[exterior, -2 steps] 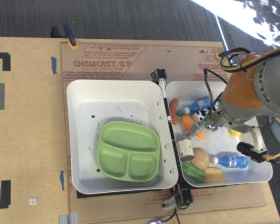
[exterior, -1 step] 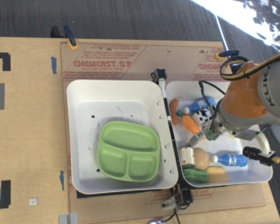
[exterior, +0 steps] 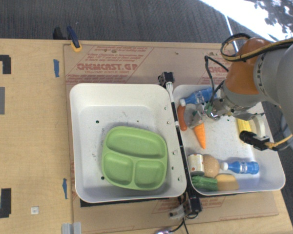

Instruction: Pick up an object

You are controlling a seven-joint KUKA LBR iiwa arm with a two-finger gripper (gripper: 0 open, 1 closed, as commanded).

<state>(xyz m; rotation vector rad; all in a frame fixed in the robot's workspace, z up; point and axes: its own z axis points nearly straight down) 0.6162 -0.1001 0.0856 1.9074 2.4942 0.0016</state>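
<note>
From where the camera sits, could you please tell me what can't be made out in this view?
- Gripper: the wrist covers it, so open or shut cannot be told.
- Blue item at the right bin's far edge: partly behind arm and cables, identity unclear.
- Yellow item: half hidden by the arm.
- Items beside the bottle: too small to name.
</note>
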